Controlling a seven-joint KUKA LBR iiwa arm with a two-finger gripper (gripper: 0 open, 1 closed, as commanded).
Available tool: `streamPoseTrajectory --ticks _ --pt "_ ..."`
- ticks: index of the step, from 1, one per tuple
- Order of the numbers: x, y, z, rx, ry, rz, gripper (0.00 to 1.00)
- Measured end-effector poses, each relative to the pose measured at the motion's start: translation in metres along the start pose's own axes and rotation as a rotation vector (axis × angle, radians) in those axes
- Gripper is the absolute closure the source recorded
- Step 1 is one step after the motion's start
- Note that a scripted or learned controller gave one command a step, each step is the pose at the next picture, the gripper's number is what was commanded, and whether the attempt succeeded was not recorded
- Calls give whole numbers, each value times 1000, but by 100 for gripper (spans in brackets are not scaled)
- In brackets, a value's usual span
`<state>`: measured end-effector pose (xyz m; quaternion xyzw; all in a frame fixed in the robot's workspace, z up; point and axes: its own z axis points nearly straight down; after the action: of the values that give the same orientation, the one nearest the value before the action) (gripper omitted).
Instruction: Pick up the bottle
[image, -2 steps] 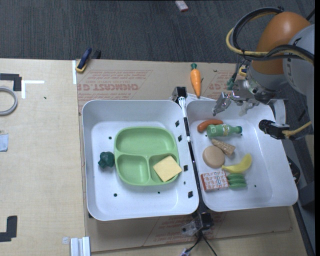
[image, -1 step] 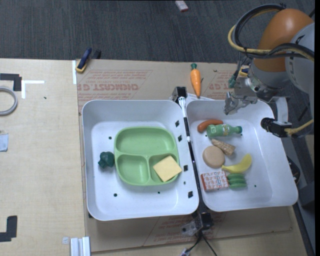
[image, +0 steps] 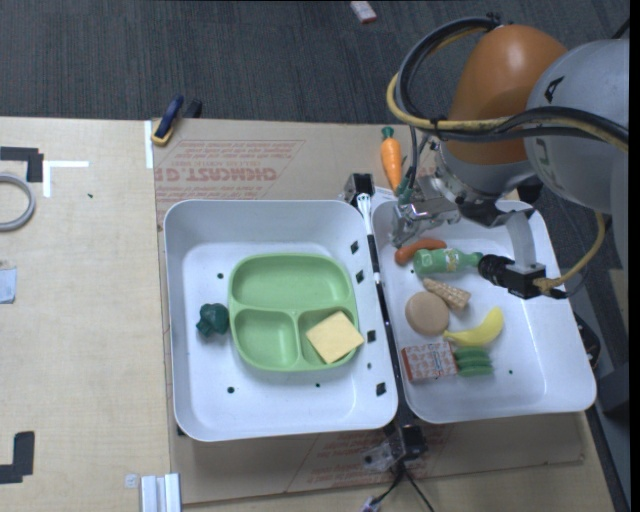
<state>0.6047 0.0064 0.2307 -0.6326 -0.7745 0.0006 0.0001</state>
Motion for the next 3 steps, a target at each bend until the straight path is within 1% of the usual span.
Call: streamPoseTrajectory --ticks 1,2,3 --pt "-24 -43 -97 -1 -1 47 100" --pt "63 -106 -5 1 0 65 100" --pt "121 -106 28 2 0 192 100"
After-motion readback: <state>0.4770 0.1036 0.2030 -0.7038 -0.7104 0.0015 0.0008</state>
